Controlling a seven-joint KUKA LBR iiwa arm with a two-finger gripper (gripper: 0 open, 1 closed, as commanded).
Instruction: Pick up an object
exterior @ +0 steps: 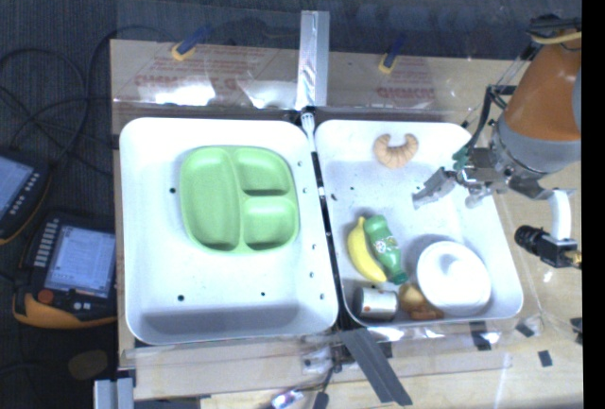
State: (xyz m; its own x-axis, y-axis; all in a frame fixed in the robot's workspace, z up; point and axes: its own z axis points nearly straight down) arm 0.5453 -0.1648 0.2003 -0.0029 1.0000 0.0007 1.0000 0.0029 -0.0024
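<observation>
White right bin (492,237) holds every candidate, and none is lifted, so the pick looks not yet started, as far as this view shows.

Contents of the right bin:
- tan croissant-shaped pastry toy (396,148) at the far side, lying alone
- yellow plastic banana (360,253) in the middle, touching a green plastic bottle (382,245) on its right
- white round bowl or lid (453,275) at the near right corner
- small metal can (376,303) against the near wall, with a brown item (416,299) just beside it, too small to identify

White left bin (142,237) carries a green three-compartment plastic tray (217,199), well apart from the arm.

Grey arm with orange band (553,100) comes in from the right over the desk (128,76). Jaws (437,189) hang over the right bin's far-right part, between the pastry and the white bowl, touching neither. Nothing is between them. Two fingers seem to splay toward the left, but they're blurred; I cannot tell how wide the gap is.

Judgement: approach phase only. Left to do: choose a target, descend, close, lift. Pastry and bowl are the nearest options; the pastry sits clear of neighbours, so it's probably the cleaner grab. The banana and bottle touch, which risks a double or glancing contact.
</observation>
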